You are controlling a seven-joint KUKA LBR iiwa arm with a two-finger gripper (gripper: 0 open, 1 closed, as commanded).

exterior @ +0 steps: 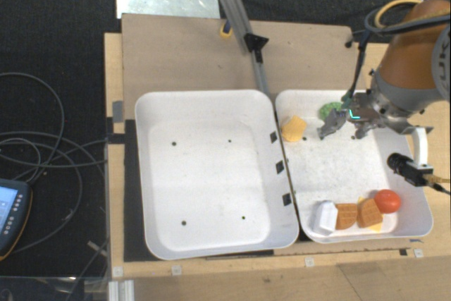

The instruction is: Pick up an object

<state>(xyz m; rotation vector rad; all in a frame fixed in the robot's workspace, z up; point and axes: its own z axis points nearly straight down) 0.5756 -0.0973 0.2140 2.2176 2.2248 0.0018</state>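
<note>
Setting: a dark carpeted floor is surrounding a wooden bench [176, 53], with loose cables and a tablet-like device [10, 211] lying at the left edge.

Item 1, left bin [211, 173]: white and shallow, sitting on the bench's left half, showing only 4 small dark dots on its floor.

Item 2, right bin [338, 166]: white, lying just beside the left bin, the 2 rims touching along a seam with black clips.

Item 3, arm [416, 46]: grey with an orange band, reaching in from the right and hanging over the right bin's far side.

Item 4, gripper [331, 125]: pointing left and downward over the far half of the right bin. Whether it is released or clenched, I cannot tell; nothing is visibly being carried.

Item 5, near-rim cluster: a white block [324, 216], 2 orange waffle-like pieces [358, 213] and a red ball [387, 201] are lying in a row along the right bin's near wall, well apart from the gripper.

Item 6, yellow piece [294, 128]: resting near the seam, just left of the gripper, compact with no clear long axis.

Item 7, green object [329, 109]: lying just beyond the gripper, partly hidden.

Judgement: the yellow piece and green object are looking like the nearest candidates; a short shift left or away would probably be lining the tool up.
</note>
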